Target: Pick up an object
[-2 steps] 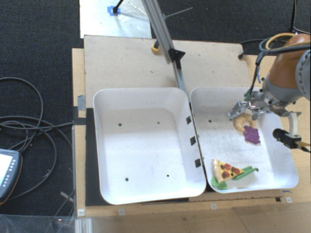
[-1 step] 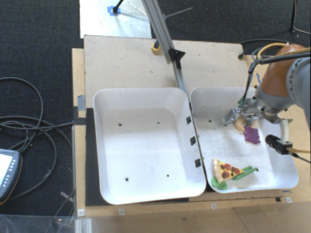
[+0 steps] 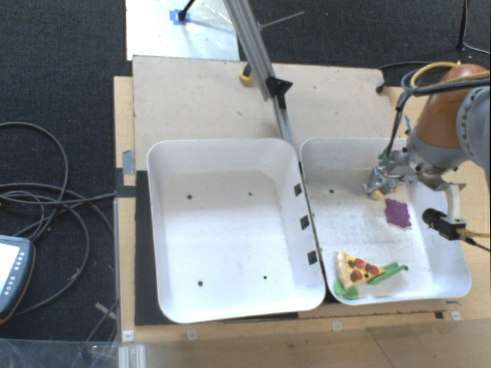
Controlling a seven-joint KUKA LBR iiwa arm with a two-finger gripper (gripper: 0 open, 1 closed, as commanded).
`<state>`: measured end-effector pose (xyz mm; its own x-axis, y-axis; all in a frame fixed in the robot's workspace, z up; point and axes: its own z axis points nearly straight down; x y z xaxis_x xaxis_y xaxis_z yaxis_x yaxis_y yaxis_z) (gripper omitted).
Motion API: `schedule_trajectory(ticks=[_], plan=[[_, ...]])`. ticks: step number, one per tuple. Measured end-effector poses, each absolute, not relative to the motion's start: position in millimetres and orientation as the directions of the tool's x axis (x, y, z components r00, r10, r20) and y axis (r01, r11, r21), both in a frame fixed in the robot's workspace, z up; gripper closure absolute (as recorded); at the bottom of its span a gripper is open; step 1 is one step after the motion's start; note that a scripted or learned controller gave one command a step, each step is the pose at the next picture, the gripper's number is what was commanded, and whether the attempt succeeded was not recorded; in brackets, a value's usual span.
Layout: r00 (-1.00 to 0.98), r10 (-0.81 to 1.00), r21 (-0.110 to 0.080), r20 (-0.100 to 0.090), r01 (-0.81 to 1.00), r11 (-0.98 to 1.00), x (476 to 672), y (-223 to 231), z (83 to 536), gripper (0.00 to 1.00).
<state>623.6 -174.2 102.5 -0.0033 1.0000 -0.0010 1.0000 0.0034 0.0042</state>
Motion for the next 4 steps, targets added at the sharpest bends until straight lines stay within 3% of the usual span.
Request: schedule_trajectory(ticks=[3, 4], plan=[[-0.006, 1.000, 0.006, -0.002, 1.000, 0.006, 625.5, -179.2, 232.6, 1.00], [-0.010, 1.000, 0.000, 0.002, 1.000, 0.010, 617.4, -127.8, 224.2, 1.00]])
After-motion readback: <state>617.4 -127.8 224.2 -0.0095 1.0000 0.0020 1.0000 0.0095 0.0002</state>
